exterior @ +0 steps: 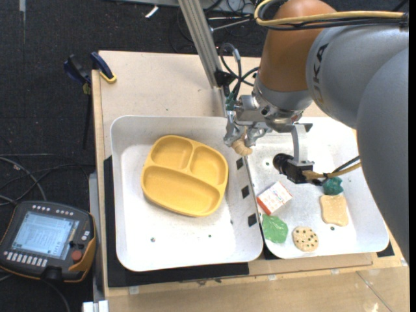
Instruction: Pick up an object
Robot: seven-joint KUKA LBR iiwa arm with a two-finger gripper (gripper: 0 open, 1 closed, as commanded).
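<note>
While the end effector point(242, 142) is hovering at frame centre, pinching a small tan piece point(242, 148), the pick is looking nearly done.

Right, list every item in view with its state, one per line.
End effector: above the divide between the bins, a small tan piece at its tip.
Yellow plate: upright in the left bin.
Small box: tilted, right bin.
Cookie: flat, right bin.
Green leaf: flat, beside the cookie.
Toast: flat, right bin.
</note>
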